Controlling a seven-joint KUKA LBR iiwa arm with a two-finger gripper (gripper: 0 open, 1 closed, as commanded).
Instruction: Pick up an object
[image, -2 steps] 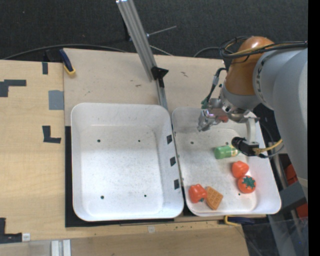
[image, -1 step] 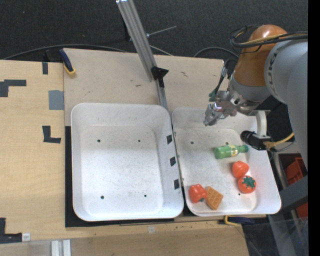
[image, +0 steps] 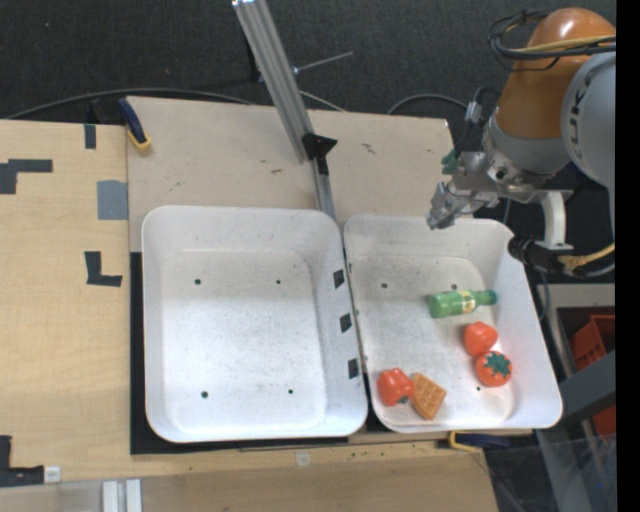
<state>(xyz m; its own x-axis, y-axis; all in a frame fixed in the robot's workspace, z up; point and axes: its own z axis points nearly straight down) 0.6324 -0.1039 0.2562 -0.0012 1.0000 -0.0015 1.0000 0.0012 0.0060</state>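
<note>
near edge of the right bin (image: 530, 410): a red pepper (image: 394, 385) touching a tan waffle (image: 428, 396), both by the front wall; just to their right, near the bin's right wall, a tomato (image: 493, 369) and, touching it on the far side, a second red piece (image: 479, 337). farther back — about mid-bin — a green bottle (image: 460, 302) lies on its side, yellow cap pointing right. the left bin (image: 160, 300) sits beside it, the two rims meeting along the middle. at the far rim of the right bin hangs the gripper (image: 441, 219), well apart from every object, nothing between its fingers; whether they stand wide or narrow cannot be told. behind it, the arm (image: 555, 90) — grey with an orange band — enters from the right.
</note>
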